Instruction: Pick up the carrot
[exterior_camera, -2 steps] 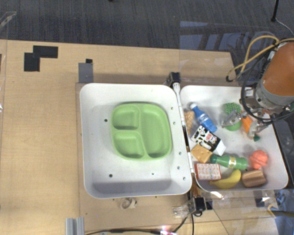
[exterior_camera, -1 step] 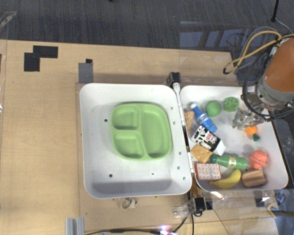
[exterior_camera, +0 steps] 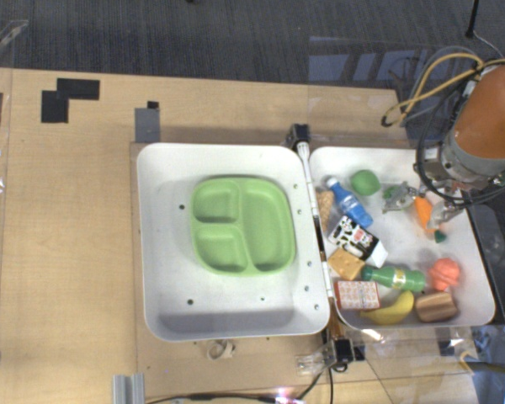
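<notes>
Camera view: jaws spread wide, straddling carrot (exterior_camera: 423, 210) in right bin (exterior_camera: 480, 251) — grip unconfirmed; green plate (exterior_camera: 240, 225) in left bin (exterior_camera: 164, 251).

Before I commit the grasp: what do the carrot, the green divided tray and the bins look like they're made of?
Carrot: likely molded plastic toy food, going by its uniform orange and smooth look; small in view, so uncertain.
Green divided tray: matte molded plastic, with even colour and rounded compartment walls.
Bins: smooth white plastic, apparently slightly glossy, with soft shading on rounded corners.

Green tray (exterior_camera: 240, 225) – left bin (exterior_camera: 164, 310) (compartmented)
</notes>
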`<state>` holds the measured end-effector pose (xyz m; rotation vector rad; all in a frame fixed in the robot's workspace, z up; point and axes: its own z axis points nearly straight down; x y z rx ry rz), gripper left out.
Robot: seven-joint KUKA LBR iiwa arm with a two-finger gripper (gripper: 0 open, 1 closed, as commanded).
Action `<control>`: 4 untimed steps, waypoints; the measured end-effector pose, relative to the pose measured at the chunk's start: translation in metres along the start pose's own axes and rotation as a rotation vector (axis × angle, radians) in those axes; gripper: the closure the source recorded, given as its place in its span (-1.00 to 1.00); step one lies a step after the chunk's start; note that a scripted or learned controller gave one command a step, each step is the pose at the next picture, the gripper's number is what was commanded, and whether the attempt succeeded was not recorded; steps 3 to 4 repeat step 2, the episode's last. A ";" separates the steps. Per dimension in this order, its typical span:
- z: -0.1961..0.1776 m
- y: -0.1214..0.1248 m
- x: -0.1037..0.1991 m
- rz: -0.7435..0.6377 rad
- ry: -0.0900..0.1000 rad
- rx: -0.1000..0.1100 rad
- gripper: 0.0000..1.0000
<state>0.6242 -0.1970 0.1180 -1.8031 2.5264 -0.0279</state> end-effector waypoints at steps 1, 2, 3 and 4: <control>0.022 -0.009 -0.008 -0.183 -0.007 -0.017 -1.00; 0.008 -0.014 -0.007 -0.181 -0.002 0.001 1.00; 0.008 -0.014 -0.007 -0.181 -0.002 0.001 1.00; 0.008 -0.014 -0.007 -0.181 -0.002 0.001 1.00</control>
